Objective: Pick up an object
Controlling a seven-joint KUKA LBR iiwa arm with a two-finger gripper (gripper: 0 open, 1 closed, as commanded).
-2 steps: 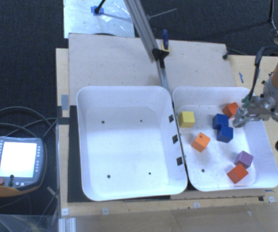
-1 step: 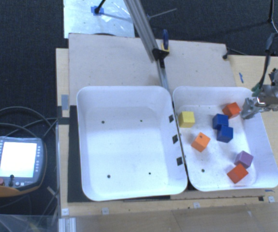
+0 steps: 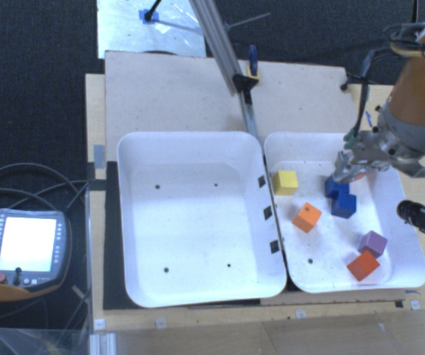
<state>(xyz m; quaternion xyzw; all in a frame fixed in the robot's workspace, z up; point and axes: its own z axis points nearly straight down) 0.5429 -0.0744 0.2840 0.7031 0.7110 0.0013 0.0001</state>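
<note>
Nearest me, lower right, I counted one red cube (image 3: 363, 265), one purple (image 3: 373, 242), one orange (image 3: 307, 217), one yellow (image 3: 285, 182), two blue cubes (image 3: 341, 198) partly hidden beneath the gripper (image 3: 347, 170); its opening I couldn't tell.

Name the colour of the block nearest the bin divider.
Yellow, seen in the camera view.

Bright, even overhead light washes out the two shallow white plastic bins (image 3: 197, 143). Shadows are soft. The whole picture is slightly blurred and grainy.

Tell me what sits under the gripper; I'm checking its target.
Blue blocks in the right bin lie just below the gripper. Their upper edge is covered by it, so contact is unclear.
</note>
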